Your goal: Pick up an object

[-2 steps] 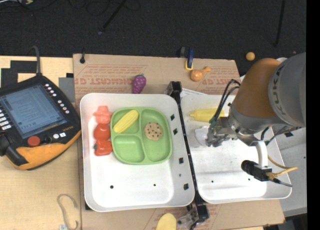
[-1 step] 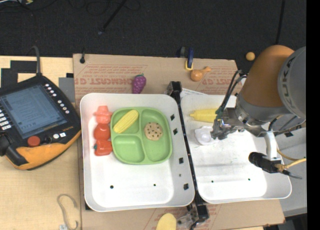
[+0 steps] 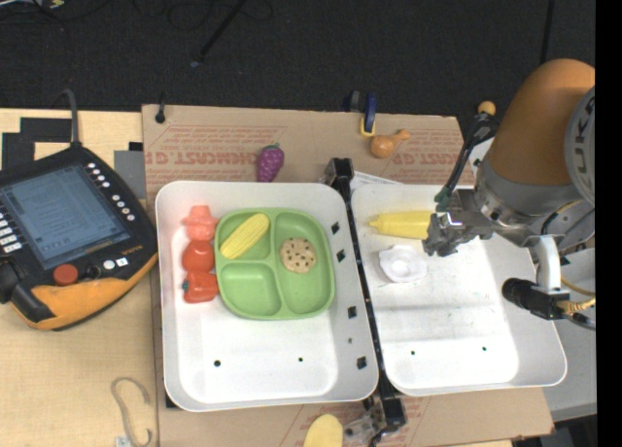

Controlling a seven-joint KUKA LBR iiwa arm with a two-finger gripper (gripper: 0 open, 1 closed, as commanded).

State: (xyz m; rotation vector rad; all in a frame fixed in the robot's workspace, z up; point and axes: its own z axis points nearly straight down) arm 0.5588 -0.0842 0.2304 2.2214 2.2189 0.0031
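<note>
Camera view: yellow corn [image 3: 398,224] lies left-right; gripper [image 3: 442,237] at its right end

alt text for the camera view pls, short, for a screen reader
The arm's claw sits low in the right bin, beside a yellow corn cob and a small white object. The left bin holds a green divided plate with corn and a cookie, plus red toys.

Left of the gripper [image 3: 445,238]: two white bins [image 3: 258,377], one green tray [image 3: 277,301], one corn cob [image 3: 243,234], one cookie [image 3: 297,256]. One red toy [image 3: 198,256] sits there too. Just beside the gripper lie one yellow object [image 3: 398,224] and one white object [image 3: 399,264].
</note>
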